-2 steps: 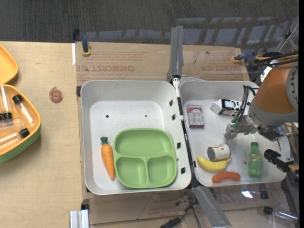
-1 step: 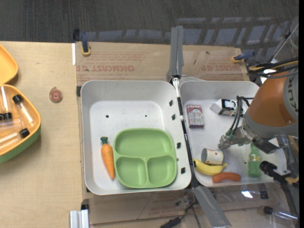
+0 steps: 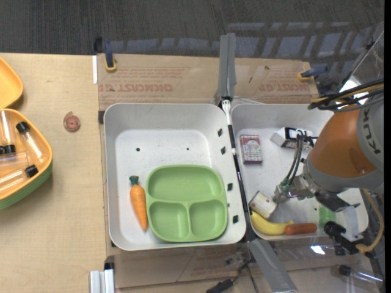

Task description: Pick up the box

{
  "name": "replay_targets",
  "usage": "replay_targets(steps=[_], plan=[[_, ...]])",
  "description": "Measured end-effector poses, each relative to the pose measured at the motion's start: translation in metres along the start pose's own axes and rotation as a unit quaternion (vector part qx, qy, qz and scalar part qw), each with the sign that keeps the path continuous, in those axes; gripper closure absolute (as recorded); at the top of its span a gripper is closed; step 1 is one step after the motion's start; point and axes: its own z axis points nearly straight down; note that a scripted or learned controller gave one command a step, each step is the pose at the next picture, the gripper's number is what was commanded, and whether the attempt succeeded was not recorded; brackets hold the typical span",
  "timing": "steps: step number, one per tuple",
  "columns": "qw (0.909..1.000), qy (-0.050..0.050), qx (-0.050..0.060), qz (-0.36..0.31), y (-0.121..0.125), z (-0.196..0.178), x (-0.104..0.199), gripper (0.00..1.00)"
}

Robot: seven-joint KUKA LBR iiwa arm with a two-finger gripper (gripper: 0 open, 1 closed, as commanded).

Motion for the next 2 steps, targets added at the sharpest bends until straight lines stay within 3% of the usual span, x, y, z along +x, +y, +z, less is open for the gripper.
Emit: replay_targets(steps=[1,2], plan=[[0.9970,-0.001,0.000,0.077,0.029,-0.100,0.080,1.00],[0.9994,-0.001,0.001,0.034,0.096,-0.099,0.120,1.00]])
